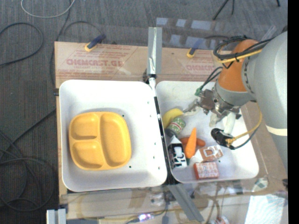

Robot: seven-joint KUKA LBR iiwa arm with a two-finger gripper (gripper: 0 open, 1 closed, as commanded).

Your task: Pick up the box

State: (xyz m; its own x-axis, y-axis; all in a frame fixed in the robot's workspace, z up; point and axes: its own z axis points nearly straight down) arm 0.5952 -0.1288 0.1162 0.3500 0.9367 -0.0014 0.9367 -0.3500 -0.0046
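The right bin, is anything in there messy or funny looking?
Yes. The carrot, a small can, a yellow fruit, the orange-red box and a black-and-white item are jumbled along the right bin's left and front sides. Nothing looks spilled or broken.

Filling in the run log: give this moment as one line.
phase: approach | claw: over right bin, holding nothing seen | box: lying in right bin, near front | left bin: yellow tray

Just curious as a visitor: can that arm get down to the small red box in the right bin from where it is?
Probably yes. The red box lies uncovered near the right bin's front edge, with only a small card beside it.
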